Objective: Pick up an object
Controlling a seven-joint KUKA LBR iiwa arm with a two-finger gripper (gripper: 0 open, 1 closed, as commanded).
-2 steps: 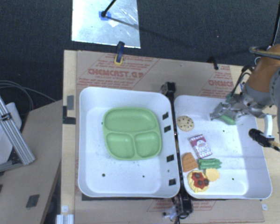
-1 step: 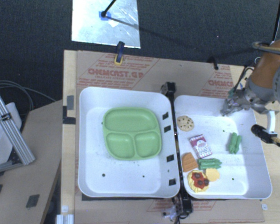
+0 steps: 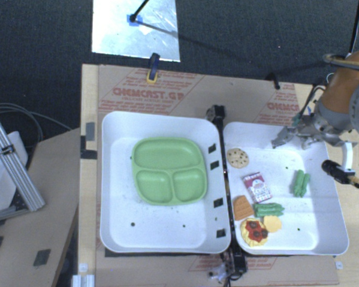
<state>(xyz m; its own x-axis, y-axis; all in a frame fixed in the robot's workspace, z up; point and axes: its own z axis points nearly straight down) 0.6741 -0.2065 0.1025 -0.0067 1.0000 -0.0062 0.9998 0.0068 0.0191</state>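
Nothing is being held yet — the gripper (image 3: 286,138) is being kept over the right bin's (image 3: 327,246) far edge, its grip state impossible to tell; the cookie (image 3: 237,157) is lying nearby, ungrasped.

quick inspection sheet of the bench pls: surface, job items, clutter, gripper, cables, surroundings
Surface: two white bins; left bin holds a green divided plate.
Job's things: right bin holds cookie, red packet, green pod, green beans, cracker, pizza slice, yellow piece.
Clutter: nothing seen.
Grippers: gripper over right bin's far edge, nothing seen between the jaws.
Cables: loose cables at left.
Surroundings: cardboard underlay, dark carpet, foil sheet.
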